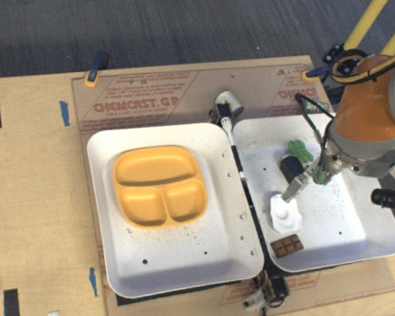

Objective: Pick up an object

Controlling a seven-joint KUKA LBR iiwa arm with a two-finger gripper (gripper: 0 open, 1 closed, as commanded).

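The object to pick is most probably one of the small things in the right bin (379, 237), because the gripper (292, 188) is lowered there. Whether it is open or closed I cannot tell; it appears as one thin grey piece coming down at a slant from the wrist.

Just below its tip stands a white bottle-like object (284, 213), very near, maybe touching. Just above it lies a dark object (290, 166), and behind that a green object (299, 150). Further below, near the bin's front wall, is a brown chocolate-like block (286, 246).

Well apart, in the left bin (117, 262), a yellow divided tray (161, 185) lies flat.

Behind the bins, the cardboard sheet (259, 78) has red print, something like "CHEMCAST", hard to read.
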